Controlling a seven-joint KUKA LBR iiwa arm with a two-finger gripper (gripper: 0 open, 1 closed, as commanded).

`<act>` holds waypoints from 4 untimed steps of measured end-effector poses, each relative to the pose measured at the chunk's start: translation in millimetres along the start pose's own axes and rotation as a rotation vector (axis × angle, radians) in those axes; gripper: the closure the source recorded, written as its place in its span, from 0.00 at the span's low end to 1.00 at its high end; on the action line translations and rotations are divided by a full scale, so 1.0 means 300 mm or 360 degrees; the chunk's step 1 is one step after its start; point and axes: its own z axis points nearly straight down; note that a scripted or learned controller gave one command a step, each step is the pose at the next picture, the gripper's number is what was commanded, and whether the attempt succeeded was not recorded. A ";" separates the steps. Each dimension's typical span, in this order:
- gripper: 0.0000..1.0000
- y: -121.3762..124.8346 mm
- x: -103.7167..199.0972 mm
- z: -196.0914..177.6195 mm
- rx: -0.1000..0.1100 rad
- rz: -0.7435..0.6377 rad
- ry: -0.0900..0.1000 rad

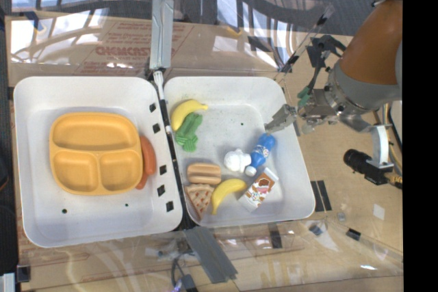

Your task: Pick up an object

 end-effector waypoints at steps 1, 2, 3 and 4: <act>0.00 0.040 0.127 0.540 0.0012 0.0476 0.0003; 0.00 0.194 -0.015 0.300 -0.0008 -0.0097 -0.0003; 0.00 0.046 -0.070 0.637 -0.0003 0.0212 0.0002; 0.00 0.046 -0.071 0.638 -0.0003 0.0211 0.0001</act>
